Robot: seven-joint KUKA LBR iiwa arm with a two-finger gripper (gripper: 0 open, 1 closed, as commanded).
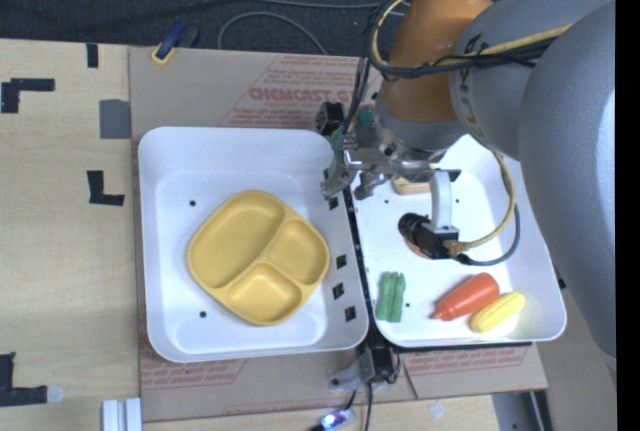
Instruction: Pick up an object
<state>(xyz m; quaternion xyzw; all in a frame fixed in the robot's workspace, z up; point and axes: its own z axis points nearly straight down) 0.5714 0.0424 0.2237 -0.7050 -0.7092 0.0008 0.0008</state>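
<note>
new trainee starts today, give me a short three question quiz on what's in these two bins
1. True or false: the yellow divided plastic plate lies in the right white bin.
2. Which toy lies nearest the left wall of the right white bin? A) orange plastic carrot B) green plastic pod C) yellow plastic corn
3. Fill in: the carrot touches the ____ at the bin's front.

Key: 1 false, it lies in the left white bin. 2 B. 3 corn.
</note>
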